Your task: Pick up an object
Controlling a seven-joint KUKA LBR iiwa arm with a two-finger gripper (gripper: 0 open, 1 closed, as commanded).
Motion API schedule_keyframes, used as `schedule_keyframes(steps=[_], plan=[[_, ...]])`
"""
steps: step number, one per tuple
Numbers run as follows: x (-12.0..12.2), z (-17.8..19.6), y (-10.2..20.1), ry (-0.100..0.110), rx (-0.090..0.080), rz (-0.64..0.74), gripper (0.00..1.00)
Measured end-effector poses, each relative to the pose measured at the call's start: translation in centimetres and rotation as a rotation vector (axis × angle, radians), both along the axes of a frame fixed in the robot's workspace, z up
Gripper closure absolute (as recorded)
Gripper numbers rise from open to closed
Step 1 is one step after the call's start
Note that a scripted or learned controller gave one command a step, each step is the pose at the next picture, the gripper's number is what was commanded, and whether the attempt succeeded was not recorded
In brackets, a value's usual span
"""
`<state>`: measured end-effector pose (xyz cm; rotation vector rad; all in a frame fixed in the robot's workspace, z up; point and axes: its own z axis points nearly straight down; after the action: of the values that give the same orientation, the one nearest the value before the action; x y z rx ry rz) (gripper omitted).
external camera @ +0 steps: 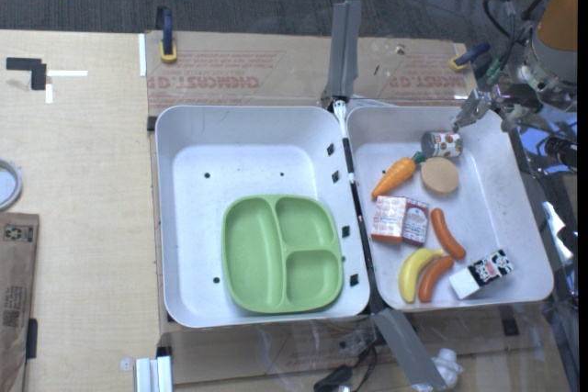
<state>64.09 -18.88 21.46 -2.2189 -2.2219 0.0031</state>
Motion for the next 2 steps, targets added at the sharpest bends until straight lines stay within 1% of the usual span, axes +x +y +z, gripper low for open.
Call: schedule_keyframes(steps=[1, 2], plan=[[-0.68, -12.24, 1.28, -0.003, -0.001, 0.157, 0.0], [-0.62, -11.25, 1.24, -0.005, -0.002, 0.156, 1.0]])
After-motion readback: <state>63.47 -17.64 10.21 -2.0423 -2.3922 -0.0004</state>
